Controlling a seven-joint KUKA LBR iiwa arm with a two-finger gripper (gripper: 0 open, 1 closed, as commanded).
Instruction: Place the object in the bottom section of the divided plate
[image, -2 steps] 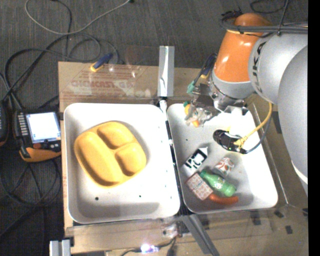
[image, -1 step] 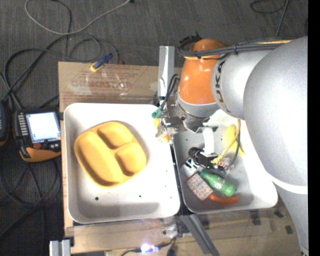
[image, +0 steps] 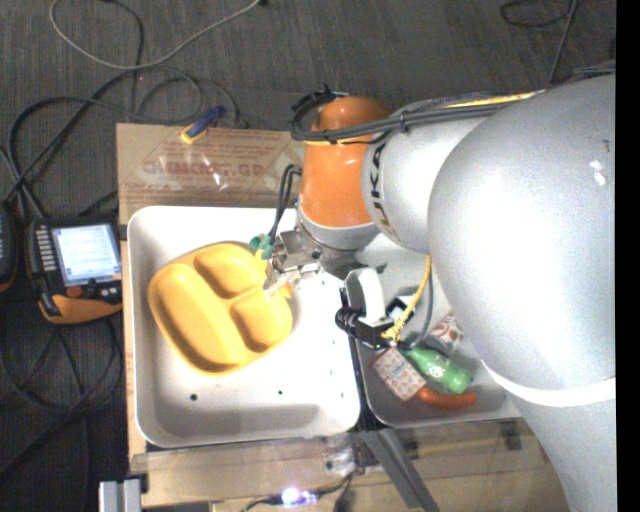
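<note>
My arm (image: 480, 200) comes in from the right, grey bulk covering most of the right bin (image: 440, 415), orange band (image: 340, 180) sitting above the wrist. My claw (image: 277, 272) hangs over the left bin (image: 200, 400), at the right rim of the yellow divided plate (image: 220, 305), where the far section meets the right-hand one. Fingers too small and cluttered by fittings to read; cannot tell whether they stand open or closed, and I see nothing clearly between them. A small green fitting (image: 260, 242) shows just left of the claw base. The plate lies tilted in the far-left part of the left bin, three sections, all bare yellow; the near section holds nothing that I can make out. Right bin, in the part not covered by my arm: a green bottle-shaped thing (image: 440, 370), an orange-red carrot-shaped piece (image: 447, 399) just near of it, a small patterned packet (image: 397, 371) to their left, touching or nearly so. A black cable with a yellow strand (image: 385, 325) loops over the wall between the two bins. Which of these is the task's object I cannot tell; all lie in the right bin, well apart from the plate. Left of the bench on the floor, a handheld pendant with a lit screen (image: 78, 255)
</note>
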